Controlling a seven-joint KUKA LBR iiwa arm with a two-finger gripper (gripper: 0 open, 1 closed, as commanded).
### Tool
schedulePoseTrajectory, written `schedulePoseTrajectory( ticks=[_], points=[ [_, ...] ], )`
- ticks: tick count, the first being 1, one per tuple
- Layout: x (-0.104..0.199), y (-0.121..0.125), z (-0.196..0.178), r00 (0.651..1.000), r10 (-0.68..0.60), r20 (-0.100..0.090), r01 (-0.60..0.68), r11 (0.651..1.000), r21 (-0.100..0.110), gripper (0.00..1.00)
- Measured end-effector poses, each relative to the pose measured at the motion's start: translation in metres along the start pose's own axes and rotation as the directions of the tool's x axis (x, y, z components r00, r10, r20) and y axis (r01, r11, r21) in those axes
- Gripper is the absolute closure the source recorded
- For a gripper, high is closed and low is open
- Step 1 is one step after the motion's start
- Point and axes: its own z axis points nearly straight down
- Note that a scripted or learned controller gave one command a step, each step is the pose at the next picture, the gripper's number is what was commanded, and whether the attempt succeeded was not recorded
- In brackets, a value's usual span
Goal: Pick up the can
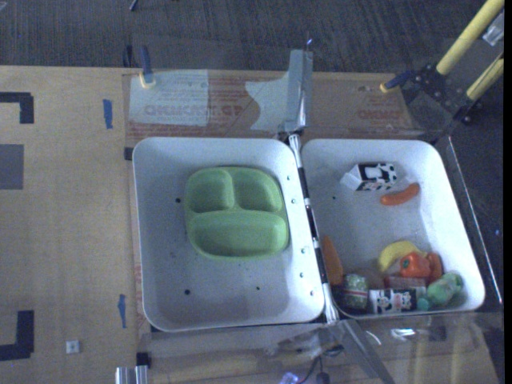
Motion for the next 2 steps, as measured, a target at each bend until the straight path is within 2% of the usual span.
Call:
schedulePoseTrajectory(
  ticks=[2],
  points=[
    [-0.002, 0.003, -0.026, 1.000, -0.004, 0.020, 0.004, 1.000, -0.009, 1.00]
  ],
)
